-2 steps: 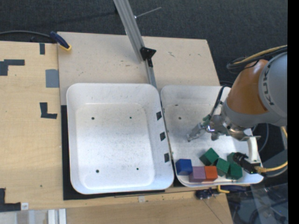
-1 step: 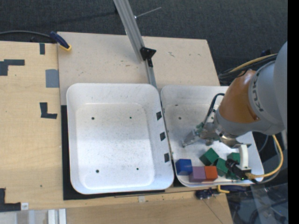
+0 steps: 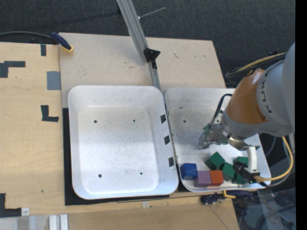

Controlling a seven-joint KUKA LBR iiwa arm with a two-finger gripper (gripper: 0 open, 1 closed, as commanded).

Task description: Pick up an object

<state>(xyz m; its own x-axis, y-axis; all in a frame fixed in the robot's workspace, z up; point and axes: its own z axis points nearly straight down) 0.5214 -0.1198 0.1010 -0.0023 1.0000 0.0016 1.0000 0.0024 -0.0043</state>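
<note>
reaching in from the right edge of the bench [image 3: 120, 61], the grey arm [image 3: 268, 99] with its orange band hangs its claw [image 3: 209, 140] low over the middle of the right bin [image 3: 192, 104]. i cannot tell how far the claw is spread or whether it grips anything. the blocks huddle in that bin's near corner, just below the claw: a blue block [image 3: 189, 170], a purple block [image 3: 203, 178], an orange block [image 3: 216, 177] and a green block [image 3: 216, 160]. the left bin [image 3: 76, 104] sits beside it.
</note>
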